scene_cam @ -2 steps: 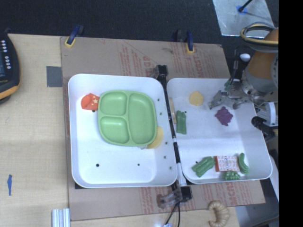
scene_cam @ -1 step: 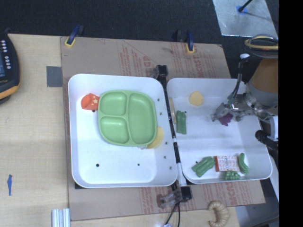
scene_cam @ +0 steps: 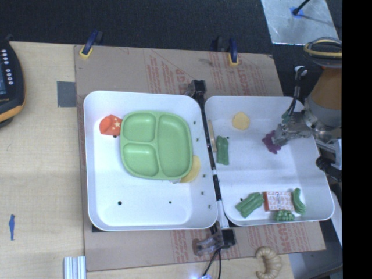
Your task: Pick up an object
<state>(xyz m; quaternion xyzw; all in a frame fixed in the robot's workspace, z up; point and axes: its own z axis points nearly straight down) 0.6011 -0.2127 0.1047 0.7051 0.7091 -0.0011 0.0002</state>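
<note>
**Q:** Camera view from above the desk: how far along does the pick appear to be?

**A:** Early to middle stage, by judgement. The gripper is low over the right bin, near its far right side, directly at a small purple object. The purple object appears to lie on the bin floor, touching or just beside the fingertips. Nothing is shown lifted clear, so the grasp and the raise are both left to do.

**Q:** What is the state of the jaws?

**A:** It cannot be told. The parts at the wrist blur together at this slant, and whether they close on the purple object is not resolved.

**Q:** Which way does the purple object point?

**A:** It is a small, irregular lump. Its long axis seems to run from upper left to lower right in the view, but the shape is too small to be sure, and no distinct head or tail is evident.

**Q:** What else occupies the bins?

**A:** In the right bin: a yellow disc near the far wall, a green piece by the divider, and green items with a red-and-white packet near the front. The left bin holds a green divided plate and a red object.
</note>
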